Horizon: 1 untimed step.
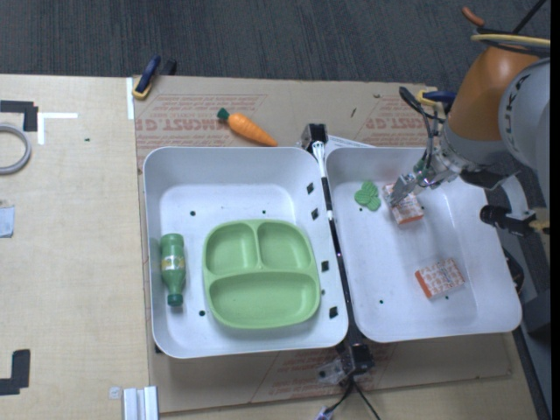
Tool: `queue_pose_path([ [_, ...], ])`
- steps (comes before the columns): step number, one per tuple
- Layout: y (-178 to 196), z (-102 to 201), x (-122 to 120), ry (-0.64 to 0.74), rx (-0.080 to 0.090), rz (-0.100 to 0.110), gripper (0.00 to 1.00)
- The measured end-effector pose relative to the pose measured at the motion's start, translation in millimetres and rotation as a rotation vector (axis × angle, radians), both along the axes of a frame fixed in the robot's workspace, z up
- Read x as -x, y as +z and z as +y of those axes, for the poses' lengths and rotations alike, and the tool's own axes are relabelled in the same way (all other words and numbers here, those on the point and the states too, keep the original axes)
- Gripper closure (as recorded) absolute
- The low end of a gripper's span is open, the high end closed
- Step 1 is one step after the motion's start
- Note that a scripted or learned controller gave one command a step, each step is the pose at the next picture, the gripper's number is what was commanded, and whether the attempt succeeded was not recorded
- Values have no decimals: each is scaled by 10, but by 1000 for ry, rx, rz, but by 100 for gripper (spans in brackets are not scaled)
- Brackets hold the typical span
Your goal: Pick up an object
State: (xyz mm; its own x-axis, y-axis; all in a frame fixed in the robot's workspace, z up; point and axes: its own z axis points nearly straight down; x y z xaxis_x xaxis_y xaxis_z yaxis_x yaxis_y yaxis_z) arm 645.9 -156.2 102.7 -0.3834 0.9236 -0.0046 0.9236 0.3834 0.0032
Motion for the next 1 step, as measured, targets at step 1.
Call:
queue_pose_path([
  [1,1594,497,512,-31,-2,4,100],
])
